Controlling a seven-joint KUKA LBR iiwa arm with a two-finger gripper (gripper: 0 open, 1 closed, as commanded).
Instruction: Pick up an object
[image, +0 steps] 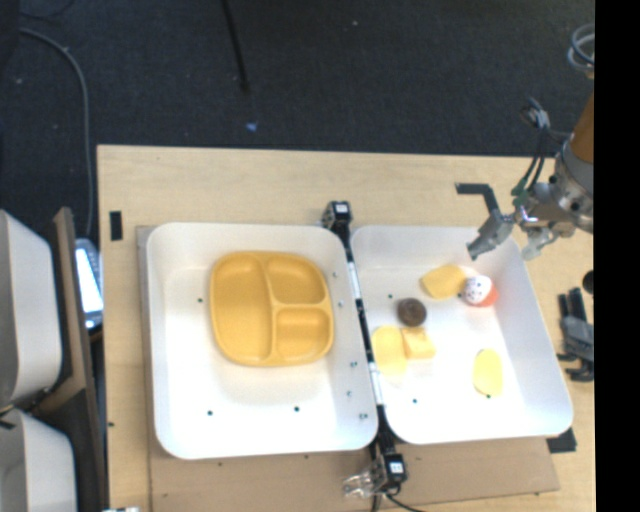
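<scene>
Right white bin (540, 400), yellow wedge (443, 281) and small ball (478, 290) just below fingers (487, 238), their spread unclear

I see yellow pieces (402, 347), a brown round piece (411, 312) and an orange-white ball (478, 291) lying loose in the right bin (540, 400).

Even, bright overhead light; white bins (455, 425) near overexposed, little surface detail. Soft faint shadows under items below-left of gripper (505, 235). Gripper itself slightly blurred, edges smeared. Floor above and left of gripper dark, grainy, low detail. Overall resolution low, mild softness throughout, no strong glare spots.
</scene>
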